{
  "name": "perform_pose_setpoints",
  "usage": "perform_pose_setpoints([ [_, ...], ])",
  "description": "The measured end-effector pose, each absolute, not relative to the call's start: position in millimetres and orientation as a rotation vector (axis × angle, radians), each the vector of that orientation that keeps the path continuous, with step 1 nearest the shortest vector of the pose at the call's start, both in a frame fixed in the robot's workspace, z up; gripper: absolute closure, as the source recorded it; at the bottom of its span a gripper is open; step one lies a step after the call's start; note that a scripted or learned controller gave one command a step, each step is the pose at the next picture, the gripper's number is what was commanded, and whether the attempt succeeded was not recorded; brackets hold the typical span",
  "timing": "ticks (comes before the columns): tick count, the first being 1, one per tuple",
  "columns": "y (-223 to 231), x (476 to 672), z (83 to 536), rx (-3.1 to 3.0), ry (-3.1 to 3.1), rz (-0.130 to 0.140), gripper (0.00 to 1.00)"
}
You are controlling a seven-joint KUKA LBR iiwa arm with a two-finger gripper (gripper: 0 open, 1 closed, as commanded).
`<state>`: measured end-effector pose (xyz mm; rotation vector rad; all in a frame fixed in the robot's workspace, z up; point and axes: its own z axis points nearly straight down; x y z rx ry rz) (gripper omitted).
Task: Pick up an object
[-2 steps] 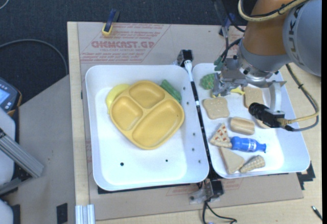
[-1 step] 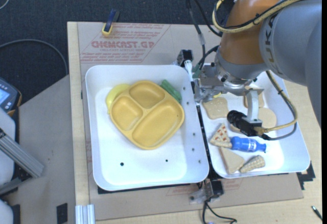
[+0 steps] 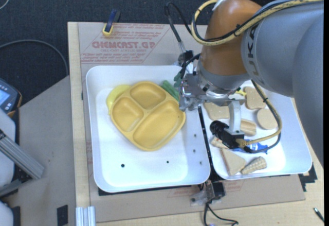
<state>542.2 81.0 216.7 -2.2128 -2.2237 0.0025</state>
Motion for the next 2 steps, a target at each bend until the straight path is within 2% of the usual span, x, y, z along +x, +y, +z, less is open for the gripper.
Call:
perform_pose_setpoints([
  [1,80.1,552.5,225.5,-2.222,-2.224,-0.003,1.0],
  [2,75.5,551.2,216.7,-2.221,-2.219,0.004,1.0],
])
